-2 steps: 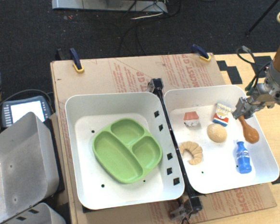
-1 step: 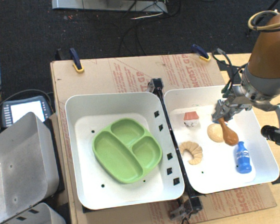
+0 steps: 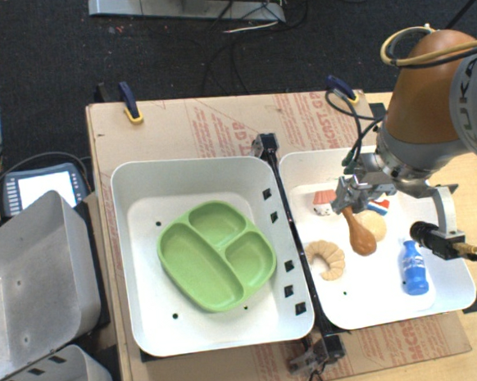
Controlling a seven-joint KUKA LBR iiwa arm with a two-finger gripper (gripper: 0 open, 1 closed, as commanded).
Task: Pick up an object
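Observation:
The right bin holds several small objects. A brown toy drumstick lies near its middle, thin end pointing up toward my gripper, which hovers right at that end. A tan croissant lies to the drumstick's lower left. A blue bottle stands at the right. A small red and white item sits just left of the gripper. A cream lump lies behind the drumstick, under a red, white and blue piece.
The left bin holds a green divided plate. A black divider with clips runs between the bins. The grey arm with its orange band reaches in from the upper right over the right bin's far corner.

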